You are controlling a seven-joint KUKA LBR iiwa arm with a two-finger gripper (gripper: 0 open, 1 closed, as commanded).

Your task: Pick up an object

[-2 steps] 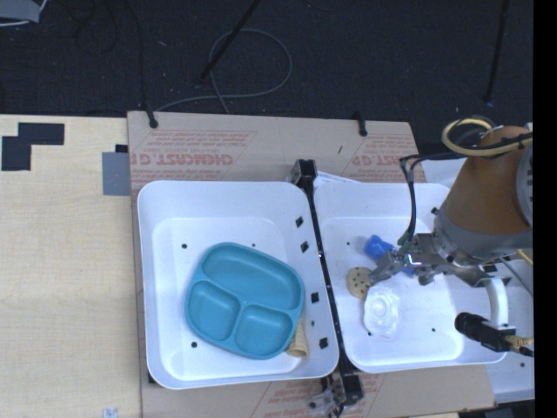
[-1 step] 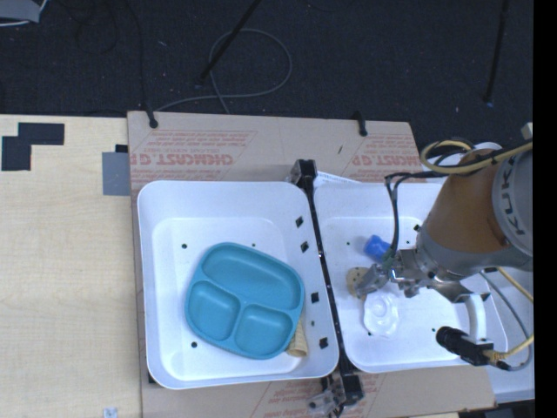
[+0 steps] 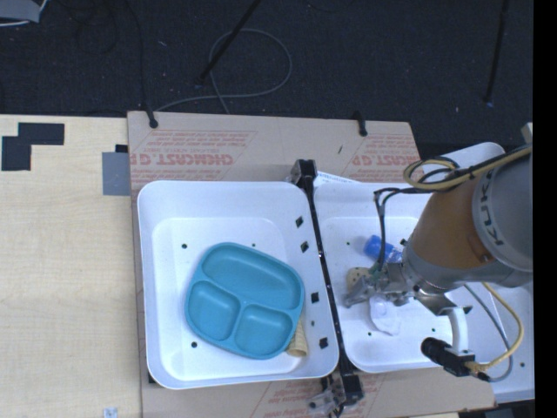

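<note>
Arm (image 3: 461, 229) reaches into right bin (image 3: 357, 355); pincer (image 3: 370, 287) low among small objs, open/closed state can't be told. Blue plate (image 3: 244, 299) lies in left bin (image 3: 165, 233).

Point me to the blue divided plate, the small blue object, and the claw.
blue divided plate (image 3: 244, 299): camera view, middle of the plate, left bin.
small blue object (image 3: 377, 247): camera view, its visible top, right bin.
claw (image 3: 359, 293): camera view, at its tip.
</note>
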